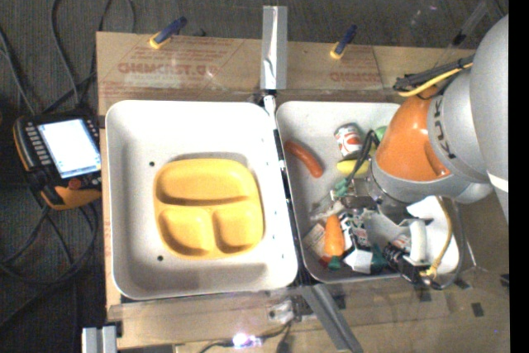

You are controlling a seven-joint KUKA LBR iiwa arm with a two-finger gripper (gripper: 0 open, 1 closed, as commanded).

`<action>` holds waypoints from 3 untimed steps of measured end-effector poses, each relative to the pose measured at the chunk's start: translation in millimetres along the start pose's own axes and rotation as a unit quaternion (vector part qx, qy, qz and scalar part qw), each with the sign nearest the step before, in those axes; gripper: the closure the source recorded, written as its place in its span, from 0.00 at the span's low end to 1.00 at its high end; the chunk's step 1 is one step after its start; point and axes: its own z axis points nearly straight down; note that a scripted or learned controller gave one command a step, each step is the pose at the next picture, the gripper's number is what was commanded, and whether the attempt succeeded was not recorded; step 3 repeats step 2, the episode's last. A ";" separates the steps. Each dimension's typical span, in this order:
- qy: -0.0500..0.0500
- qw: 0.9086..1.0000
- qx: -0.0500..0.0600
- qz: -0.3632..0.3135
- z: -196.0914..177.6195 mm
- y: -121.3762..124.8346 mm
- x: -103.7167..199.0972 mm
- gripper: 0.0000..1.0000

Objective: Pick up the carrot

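The gripper (pixel 357 215) is hanging low over the right-hand shallow white bin (pixel 312 118), under the grey arm with its orange band (pixel 413 146), and its tip is lost among dark wrist parts and clutter, so whether it is spread or pinched together cannot be told. Just to its left, the small orange carrot with a green stalk end (pixel 332 237) is lying roughly upright in the view, stalk end toward the near wall, and nothing shows it being gripped. Around it, a jumble of small black, white and green items (pixel 369 248) is pressing close on the right side, and a red-and-white can (pixel 350 139) and a yellow banana-like piece (pixel 354 167) are sitting farther back. An orange-red sausage-shaped toy (pixel 304 158) is lying apart near the bin's left wall; it is looking much like the target, so the arm is needing to avoid mistaking it. To do the pick well, the gripper is probably wanting to shift slightly left, centre over the carrot's thick middle, and close across its narrow width, keeping clear of the neighbouring clutter. In the left-hand white bin (pixel 124 178) on the worktop, a yellow plastic divided tray (pixel 210 206) is resting, well away from the action.
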 end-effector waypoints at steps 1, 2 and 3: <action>0.001 1.000 -0.001 -0.001 -9.5 0.6 1.5 1.00; 0.001 1.000 0.000 -0.001 -9.1 0.1 1.6 0.00; 0.001 1.000 0.000 -0.001 -9.1 0.1 1.6 0.00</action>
